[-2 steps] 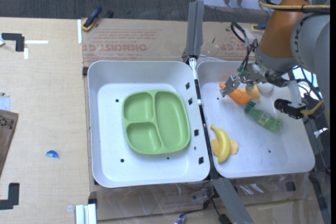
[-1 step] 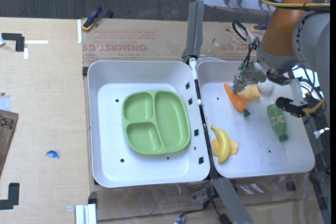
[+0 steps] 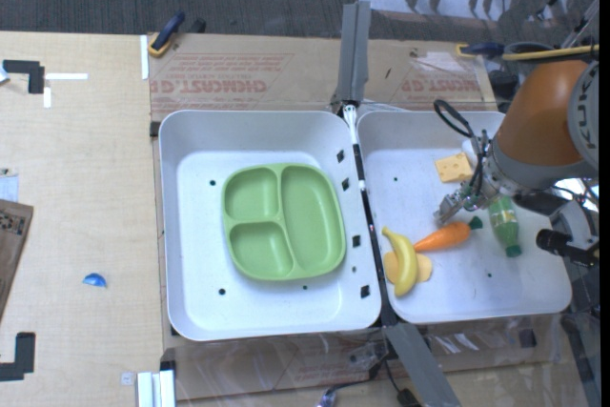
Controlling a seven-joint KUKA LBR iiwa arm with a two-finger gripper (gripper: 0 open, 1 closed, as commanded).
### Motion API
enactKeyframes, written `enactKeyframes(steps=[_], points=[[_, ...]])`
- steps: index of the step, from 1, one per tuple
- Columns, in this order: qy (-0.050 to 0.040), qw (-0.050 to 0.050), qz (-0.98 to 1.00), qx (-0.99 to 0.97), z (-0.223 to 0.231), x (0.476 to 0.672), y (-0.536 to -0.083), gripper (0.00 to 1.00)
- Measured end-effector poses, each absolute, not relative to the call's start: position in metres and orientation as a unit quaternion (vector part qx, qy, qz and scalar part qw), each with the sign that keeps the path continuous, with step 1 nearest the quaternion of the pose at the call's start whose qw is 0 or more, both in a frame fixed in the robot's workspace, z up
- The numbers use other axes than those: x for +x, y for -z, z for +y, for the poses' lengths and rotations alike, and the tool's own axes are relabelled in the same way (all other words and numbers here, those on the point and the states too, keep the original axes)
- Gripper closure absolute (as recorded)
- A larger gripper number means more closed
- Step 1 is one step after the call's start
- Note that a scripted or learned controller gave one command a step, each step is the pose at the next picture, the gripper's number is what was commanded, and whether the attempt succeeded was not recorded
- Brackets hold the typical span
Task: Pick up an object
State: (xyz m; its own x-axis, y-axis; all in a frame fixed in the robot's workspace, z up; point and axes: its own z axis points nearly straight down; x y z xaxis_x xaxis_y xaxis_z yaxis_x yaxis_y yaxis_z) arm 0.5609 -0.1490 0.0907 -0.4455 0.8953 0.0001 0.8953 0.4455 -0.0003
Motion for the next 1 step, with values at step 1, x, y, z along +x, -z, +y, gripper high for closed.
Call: enactKeyframes(steps=[1], points=[[-0.0008,0.003,-0.779,-0.627,-0.1082,0.4899,-0.0887,1.00]])
